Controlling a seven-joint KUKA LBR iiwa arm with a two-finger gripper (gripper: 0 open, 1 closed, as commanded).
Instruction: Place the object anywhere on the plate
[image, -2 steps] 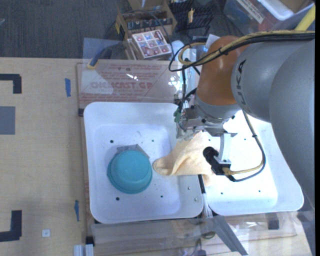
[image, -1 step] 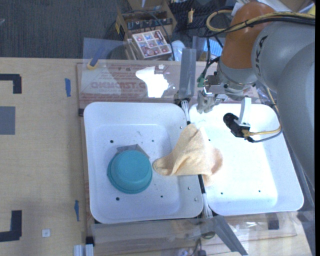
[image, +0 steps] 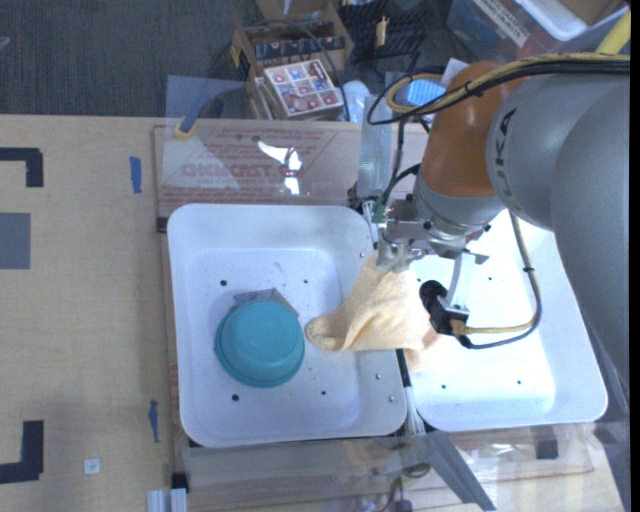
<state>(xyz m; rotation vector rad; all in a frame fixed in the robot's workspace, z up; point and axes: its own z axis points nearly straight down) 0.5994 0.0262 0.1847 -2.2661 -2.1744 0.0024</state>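
A grey robot arm reaches from the right, its hand (image: 392, 252) clenched on the top of a pale yellow cloth (image: 375, 315) that hangs over the divide between two white bins. The teal plate (image: 260, 343) sits in the left bin (image: 200, 240). The carry appears underway; next, the cloth needs moving left over the plate.

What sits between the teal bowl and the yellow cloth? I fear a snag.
Bare white bin floor; nothing between teal bowl and yellow cloth, per camera view.
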